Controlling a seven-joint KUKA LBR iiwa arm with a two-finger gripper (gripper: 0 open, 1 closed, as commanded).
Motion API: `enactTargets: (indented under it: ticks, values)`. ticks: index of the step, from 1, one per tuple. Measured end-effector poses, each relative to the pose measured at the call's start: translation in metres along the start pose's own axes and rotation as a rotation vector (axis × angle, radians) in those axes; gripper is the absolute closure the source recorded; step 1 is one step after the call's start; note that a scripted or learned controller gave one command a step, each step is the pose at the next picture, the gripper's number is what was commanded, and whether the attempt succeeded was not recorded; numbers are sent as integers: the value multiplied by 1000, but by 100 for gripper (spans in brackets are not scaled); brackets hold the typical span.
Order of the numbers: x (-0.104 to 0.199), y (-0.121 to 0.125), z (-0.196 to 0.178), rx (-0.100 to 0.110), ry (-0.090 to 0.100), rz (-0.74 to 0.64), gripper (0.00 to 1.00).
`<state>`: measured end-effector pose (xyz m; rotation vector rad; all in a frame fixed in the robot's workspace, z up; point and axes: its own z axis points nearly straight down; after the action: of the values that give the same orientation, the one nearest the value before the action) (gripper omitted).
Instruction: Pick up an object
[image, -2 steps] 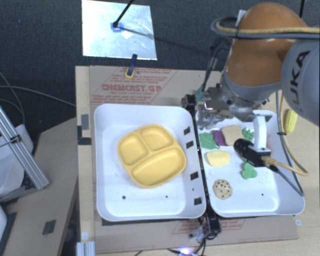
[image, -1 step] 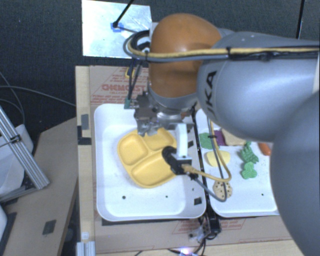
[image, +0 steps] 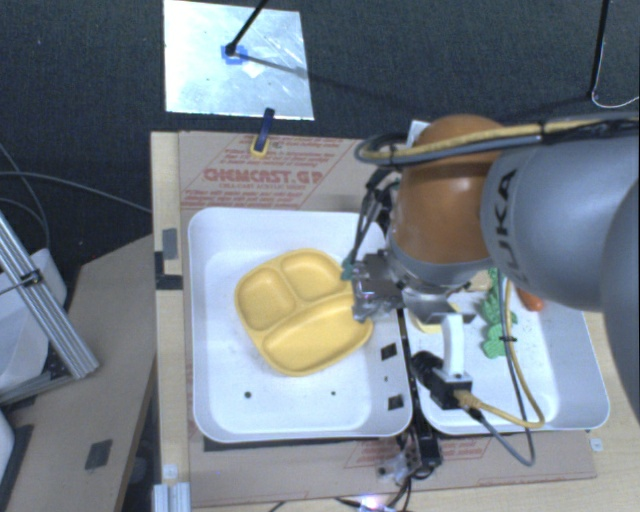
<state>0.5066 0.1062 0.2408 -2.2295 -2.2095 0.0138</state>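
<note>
One yellow divided plate (image: 300, 322) lies in the left bin (image: 215, 400), its right rim touching our hand (image: 361, 298), long axis slanting away lower-left; hand opening we cannot tell.

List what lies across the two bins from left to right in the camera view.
Left bin → yellow divided plate → gripper at the plate's right edge → green object in the right bin.
</note>
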Motion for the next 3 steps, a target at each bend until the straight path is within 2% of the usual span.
enactTargets:
  ticks: [1,2,3]
  values:
    - [0,-16,-114,-22,8,-13,100]
    - [0,-16,-107,-11,5,-12,0]
    - [-57,10,40,4,0,-3,0]
